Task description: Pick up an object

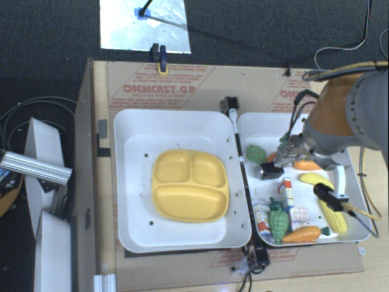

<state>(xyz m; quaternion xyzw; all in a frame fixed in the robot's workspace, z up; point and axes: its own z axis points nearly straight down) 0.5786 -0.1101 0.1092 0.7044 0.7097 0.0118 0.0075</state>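
1. Brown board covers the bench (182, 84), which bears two white bins side by side on it.
2. The arm (358, 111) comes in from the right and ends over the right bin (267, 129), with the gripper (285, 152) low in that bin's upper half.
3. Whether the gripper is open or closed cannot be told from this slant, and nothing can be made out as held in it.
4. A green toy (255, 154) lies just left of the gripper, close to the wall between the bins.
5. An orange carrot (306, 165) lies just right of the gripper and a little nearer the camera, partly under the wrist.
6. A dark grey piece (267, 171) sits just in front of the gripper, to its left.
7. A banana (316, 178) lies beyond the carrot, and a tube (289, 193) stands nearer the camera than the gripper.
8. Corn (334, 216) lies well apart from the gripper, toward the bin's near right corner.
9. Far left of the gripper, the left bin (130, 163) holds a yellow tray (189, 184).
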